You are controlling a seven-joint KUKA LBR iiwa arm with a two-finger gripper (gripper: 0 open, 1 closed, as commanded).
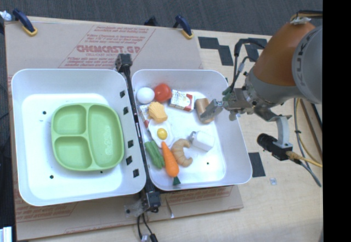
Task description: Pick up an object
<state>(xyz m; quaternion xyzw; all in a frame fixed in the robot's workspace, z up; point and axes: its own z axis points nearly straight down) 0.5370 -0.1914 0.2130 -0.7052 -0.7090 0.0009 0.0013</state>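
The brown bread roll [202,105] is taken as the likeliest pick target, judged from its position directly beneath the gripper [210,111]. All positions below are referred to the right bin [237,154]. The roll is located near the bin's right wall, in its upper half, beside the red-and-white carton [181,100]. The gripper is positioned over the roll, reaching in across the right wall. Whether the tool is released, clenched, or grasping the roll cannot be told; the view is too blurred there.

Other contents are grouped toward the bin's left and centre: a white egg [145,94], a tomato [162,92], a cheese wedge [157,111], a fried egg [162,134], a croissant [182,152], a carrot [170,162] and a white cup-like item [201,140].

Probable faults, as judged:
- The roll may be pushed against the wall rather than enclosed, owing to limited clearance.
- The adjacent carton may be caught or displaced.
- A rounded surface may slip during lifting.
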